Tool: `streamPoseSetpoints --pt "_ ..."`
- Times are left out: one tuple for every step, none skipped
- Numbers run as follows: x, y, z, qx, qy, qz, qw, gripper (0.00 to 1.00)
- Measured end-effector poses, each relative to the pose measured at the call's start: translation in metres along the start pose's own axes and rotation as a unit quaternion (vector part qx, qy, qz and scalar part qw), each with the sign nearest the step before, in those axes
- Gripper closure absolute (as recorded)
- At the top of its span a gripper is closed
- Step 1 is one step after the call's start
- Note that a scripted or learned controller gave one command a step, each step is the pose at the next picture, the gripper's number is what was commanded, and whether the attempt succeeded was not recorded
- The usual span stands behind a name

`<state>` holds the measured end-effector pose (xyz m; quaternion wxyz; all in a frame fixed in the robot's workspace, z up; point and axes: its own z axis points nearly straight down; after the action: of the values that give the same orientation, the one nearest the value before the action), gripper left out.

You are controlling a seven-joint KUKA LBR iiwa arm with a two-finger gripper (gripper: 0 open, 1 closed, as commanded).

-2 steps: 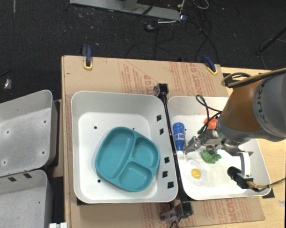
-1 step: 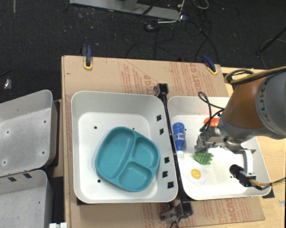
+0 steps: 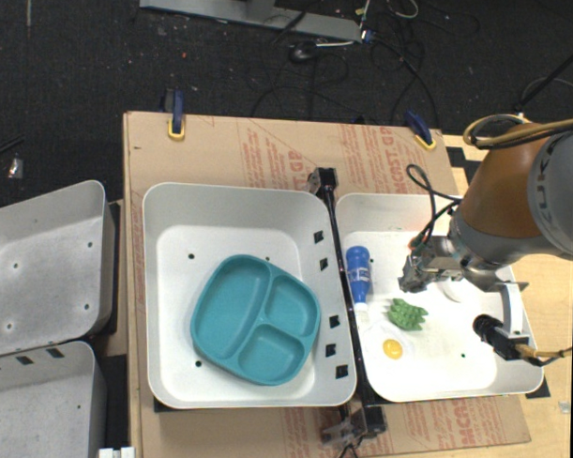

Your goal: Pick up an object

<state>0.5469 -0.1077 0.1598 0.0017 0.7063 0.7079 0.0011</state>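
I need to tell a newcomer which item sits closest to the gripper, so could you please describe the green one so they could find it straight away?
Look at the right-hand white bin, the one the arm reaches into. Three small things lie on its floor: a blue bottle along the left wall, a small yellow piece nearer the front, and the green toy between them, just below the gripper. It is the only green, bumpy-edged one.

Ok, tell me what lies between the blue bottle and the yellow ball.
In the camera view, only bare white bin floor lies between the blue bottle and the yellow ball.
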Motion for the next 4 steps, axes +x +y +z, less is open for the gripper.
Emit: streamPoseSetpoints --pt "0.001 -0.006 -0.045 0.000 0.000 0.000 1.0000 1.00" --pt "-0.007 -0.005 -0.106 -0.001 -0.001 0.000 1.0000 1.00" --pt "0.048 0.001 -0.090 0.002 0.001 -0.003 1.0000 1.00" --pt "0.107 -0.010 -0.079 0.003 0.001 -0.003 1.0000 1.00"
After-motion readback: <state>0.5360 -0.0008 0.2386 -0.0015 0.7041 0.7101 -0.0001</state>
